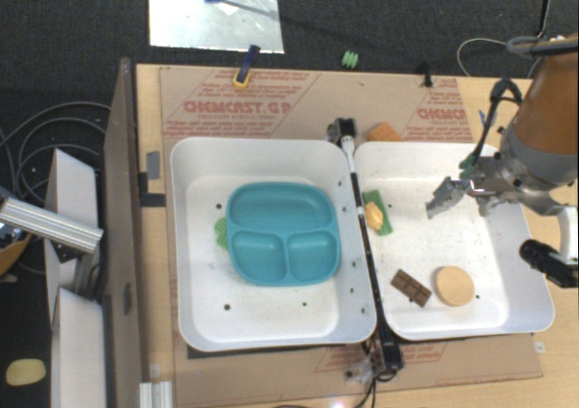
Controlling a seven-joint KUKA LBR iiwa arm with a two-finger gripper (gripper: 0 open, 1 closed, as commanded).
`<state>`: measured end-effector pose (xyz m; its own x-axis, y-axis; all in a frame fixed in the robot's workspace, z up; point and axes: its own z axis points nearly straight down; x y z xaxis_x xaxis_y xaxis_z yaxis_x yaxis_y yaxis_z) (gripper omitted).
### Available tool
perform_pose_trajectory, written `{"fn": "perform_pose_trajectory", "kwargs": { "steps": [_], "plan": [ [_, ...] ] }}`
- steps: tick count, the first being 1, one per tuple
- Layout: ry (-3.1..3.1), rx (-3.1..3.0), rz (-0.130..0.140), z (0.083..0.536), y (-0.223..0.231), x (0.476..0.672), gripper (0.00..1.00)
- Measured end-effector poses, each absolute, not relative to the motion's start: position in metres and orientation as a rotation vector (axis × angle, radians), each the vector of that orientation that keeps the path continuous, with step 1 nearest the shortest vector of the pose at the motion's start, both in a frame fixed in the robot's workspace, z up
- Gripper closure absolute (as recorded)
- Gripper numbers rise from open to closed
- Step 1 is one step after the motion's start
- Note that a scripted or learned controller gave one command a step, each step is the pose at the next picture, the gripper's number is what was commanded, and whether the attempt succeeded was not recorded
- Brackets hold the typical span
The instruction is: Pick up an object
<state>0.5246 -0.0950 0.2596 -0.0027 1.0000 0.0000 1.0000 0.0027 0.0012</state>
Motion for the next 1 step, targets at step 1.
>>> {"fn": "perform_pose_trajectory", "kwargs": {
  "steps": [1],
  "plan": [
    [2.228, 2.227, -0.009, 0.1062, -0.0975, 0.5164, 0.00]
  ]
}}
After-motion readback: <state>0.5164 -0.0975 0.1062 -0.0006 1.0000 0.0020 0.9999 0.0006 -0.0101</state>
